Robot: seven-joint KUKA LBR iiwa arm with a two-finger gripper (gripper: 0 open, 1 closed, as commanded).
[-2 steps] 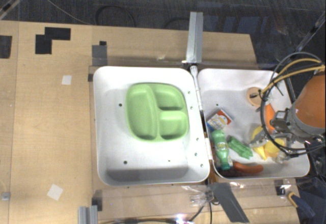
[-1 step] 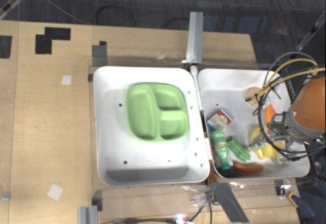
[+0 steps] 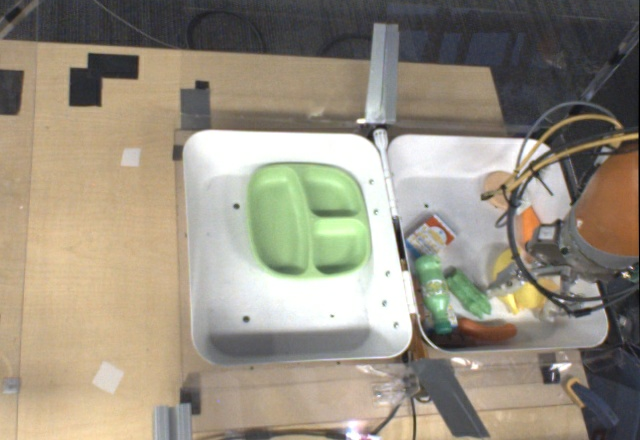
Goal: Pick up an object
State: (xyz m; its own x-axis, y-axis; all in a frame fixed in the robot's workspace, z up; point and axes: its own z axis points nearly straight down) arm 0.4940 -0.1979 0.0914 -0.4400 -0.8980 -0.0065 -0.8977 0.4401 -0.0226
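The right bin (image 3: 450,163) holds a cluster of small items. A red, white and blue carton (image 3: 431,231) lies near its left wall. Below it are a green bottle (image 3: 433,295) and a green pod-like piece (image 3: 469,294), with a reddish-brown sausage (image 3: 487,331) along the front wall. A yellow piece (image 3: 522,301) lies at the front right, an orange piece (image 3: 527,225) sits further back, and a tan piece (image 3: 494,186) is near the bin's middle. My gripper (image 3: 522,271) is low in this bin, just above the yellow piece, under cables and the orange wrist band (image 3: 610,208).
The left bin (image 3: 215,308) holds a green divided tray (image 3: 305,218) at its centre. A metal post (image 3: 381,73) stands behind the wall shared by the bins. Yellow and black cables (image 3: 550,143) loop over the right bin's back right.
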